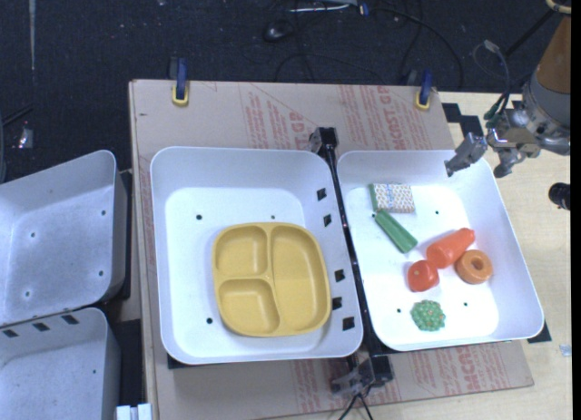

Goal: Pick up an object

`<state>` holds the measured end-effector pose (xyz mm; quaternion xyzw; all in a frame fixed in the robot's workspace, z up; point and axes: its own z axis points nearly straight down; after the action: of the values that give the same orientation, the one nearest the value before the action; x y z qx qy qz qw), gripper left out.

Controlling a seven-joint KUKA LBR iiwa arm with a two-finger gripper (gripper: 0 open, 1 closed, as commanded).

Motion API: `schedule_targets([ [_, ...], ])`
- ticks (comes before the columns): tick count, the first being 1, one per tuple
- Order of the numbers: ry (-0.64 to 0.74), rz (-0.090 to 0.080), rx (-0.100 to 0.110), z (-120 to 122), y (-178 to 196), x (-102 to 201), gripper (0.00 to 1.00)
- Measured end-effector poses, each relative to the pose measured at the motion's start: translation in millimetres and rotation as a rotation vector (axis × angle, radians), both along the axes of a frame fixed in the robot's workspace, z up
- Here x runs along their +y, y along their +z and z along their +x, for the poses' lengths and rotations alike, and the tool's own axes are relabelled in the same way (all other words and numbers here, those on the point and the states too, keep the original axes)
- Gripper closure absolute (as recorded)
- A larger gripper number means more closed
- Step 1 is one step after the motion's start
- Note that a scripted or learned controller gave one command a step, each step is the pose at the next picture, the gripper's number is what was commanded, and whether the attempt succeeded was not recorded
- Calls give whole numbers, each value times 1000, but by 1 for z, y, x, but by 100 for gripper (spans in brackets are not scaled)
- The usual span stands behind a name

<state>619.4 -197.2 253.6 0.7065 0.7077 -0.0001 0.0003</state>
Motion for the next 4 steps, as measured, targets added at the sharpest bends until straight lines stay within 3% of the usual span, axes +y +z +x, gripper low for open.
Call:
schedule_targets([
  [2, 2, 1, 3, 14, -93, 5, 0],
  [3, -3, 1, 6, 3, -149, 3, 0],
  [4, -1, -1, -3, 5, -135, 3, 100],
])
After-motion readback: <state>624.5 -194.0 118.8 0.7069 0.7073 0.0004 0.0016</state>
